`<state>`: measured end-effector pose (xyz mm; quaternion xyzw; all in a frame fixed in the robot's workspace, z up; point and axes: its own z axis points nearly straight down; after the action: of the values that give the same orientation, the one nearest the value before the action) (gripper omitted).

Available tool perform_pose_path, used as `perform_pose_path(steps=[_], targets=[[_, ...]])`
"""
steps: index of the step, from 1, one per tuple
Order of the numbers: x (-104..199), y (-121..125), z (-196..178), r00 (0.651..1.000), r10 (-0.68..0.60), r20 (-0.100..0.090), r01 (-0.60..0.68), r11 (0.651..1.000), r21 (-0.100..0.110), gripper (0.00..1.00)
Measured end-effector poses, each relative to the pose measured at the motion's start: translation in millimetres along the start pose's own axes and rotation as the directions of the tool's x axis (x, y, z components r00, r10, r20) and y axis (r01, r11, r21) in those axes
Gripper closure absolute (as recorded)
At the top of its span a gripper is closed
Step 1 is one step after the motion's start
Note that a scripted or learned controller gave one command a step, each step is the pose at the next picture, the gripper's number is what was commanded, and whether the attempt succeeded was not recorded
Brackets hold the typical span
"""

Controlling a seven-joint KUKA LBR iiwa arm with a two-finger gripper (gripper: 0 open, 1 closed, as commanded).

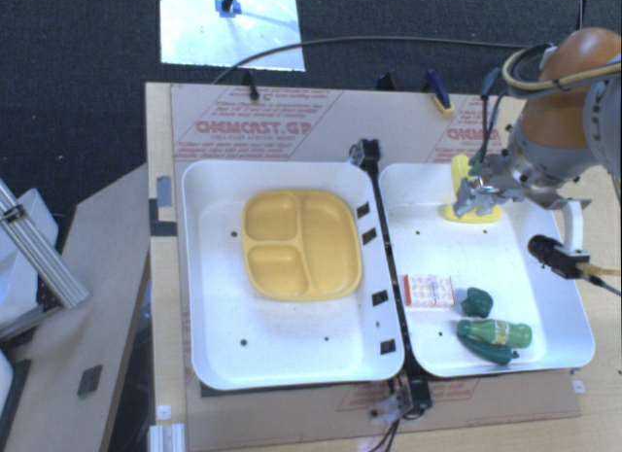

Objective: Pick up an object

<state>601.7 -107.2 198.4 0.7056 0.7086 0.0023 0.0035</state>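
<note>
My gripper is low over the back of the right bin, right at a yellow object that stands near the bin's far wall. The metal fingers overlap the yellow object's lower part. Toward the bin's front lie a small white and red packet, a dark green lump and a green bottle on its side.
The left bin holds a yellow sectioned plate. A black clamp divider runs between the bins. A black cable end hangs over the right bin's right side. The orange-banded arm fills the upper right.
</note>
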Motion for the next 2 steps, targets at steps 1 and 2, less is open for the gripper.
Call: perform_pose_path(steps=[1,2], targets=[[-0.2,1.8,-43.2,1.0,-0.001,-0.001,0.001,1.0,0.002,1.0],[54.2,-16.3,-50.7,1.0,-0.006,-0.004,0.006,1.0,0.006,1.0]])
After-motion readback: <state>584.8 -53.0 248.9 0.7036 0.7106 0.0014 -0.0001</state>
